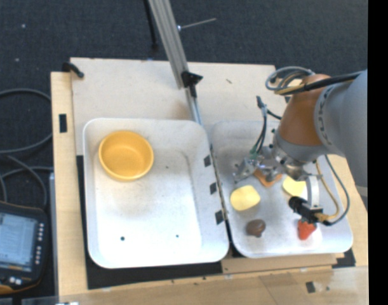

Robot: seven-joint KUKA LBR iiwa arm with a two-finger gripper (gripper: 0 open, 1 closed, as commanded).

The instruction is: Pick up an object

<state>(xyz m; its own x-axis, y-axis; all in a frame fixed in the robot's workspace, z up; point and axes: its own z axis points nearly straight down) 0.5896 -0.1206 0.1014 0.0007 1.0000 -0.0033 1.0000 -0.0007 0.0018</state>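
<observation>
Gripper (268,169) low in right white bin (336,241), jaw state untellable, over small orange block (267,179): probably light, rigid, grippable across flat sides.

Legible text, labels, brands, numbers, signs: none. The handheld control pendant (13,243) at the lower left has a lit screen, but its contents are too small and blurred to read. No marking can be made out on the counter (130,88), the left white bin (149,253), the right white bin (336,237), the yellow bowl (125,155) or the arm (333,116).
</observation>
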